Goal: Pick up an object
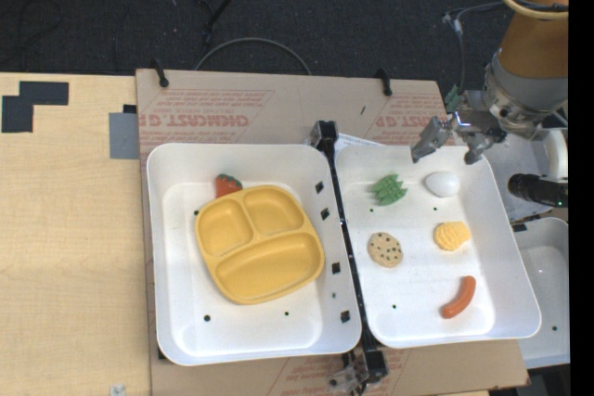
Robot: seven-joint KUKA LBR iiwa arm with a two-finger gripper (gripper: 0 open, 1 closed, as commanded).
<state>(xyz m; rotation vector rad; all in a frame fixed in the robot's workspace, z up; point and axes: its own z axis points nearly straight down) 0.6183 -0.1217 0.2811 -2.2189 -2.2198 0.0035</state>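
the white egg (442, 184) lies in the right bin (520, 292), just below the claw (456, 141) and nearest to it of the toys there. it looks light, hard and smooth, so it may slip; a grip across its short middle seems safest. the claw hangs over the bin's far rim with fingers spread apart and nothing between them, the arm reaching in from the right, wrist tilted down toward the egg.

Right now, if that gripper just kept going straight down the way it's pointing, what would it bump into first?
Probably the white egg: the gripper, fingers spread, hangs at the right bin's far edge, just above it. Depth is unclear from one slanted view, so it could land on bare bin floor beside it.
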